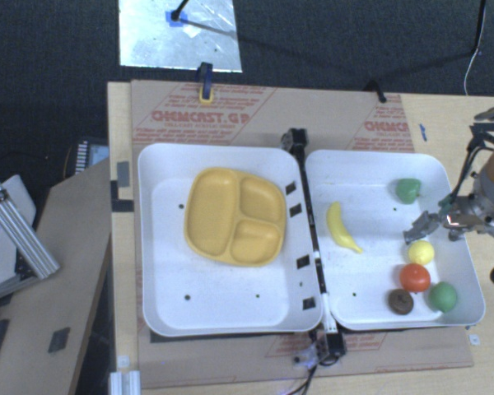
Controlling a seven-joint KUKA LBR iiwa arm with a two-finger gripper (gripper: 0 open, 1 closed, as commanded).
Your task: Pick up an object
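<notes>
Yellow and round, the small ball [421, 253] just below the gripper [426, 225] looks light, smooth, apt to roll — grip across its middle; whether the gripper is spread, I cannot tell.

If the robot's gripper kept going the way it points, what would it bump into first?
Probably the yellow ball, lying just below the gripper, which points down and left. Height above the right bin is hard to judge.

Slanted overhead view of both bins [160, 220]

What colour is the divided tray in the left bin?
Yellow; the divided tray shows plainly in the camera view.
</notes>
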